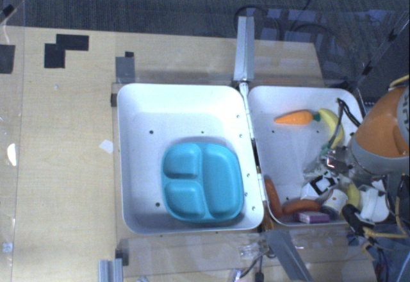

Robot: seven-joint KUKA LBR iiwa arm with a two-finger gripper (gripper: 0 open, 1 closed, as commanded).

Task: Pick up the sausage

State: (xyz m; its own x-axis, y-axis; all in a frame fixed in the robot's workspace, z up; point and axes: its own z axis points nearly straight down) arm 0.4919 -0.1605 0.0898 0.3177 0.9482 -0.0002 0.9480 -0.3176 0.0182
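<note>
A reddish-brown sausage [271,195] lies along the left wall of the right bin [288,146], near its front corner. A second sausage-like reddish piece [301,206] lies crosswise by the front wall, just right of the first. My gripper [328,178] hangs low over the front right part of this bin, a little up and to the right of the crosswise piece. I see nothing held in it. The arm's orange band [383,122] rises behind it at the right.
An orange carrot [293,118] and a yellow banana [330,124] lie at the back of the right bin. A pink block [314,217] sits against its front wall. The left bin [138,146] holds a blue divided tray [202,180]. Cables hang by the wrist.
</note>
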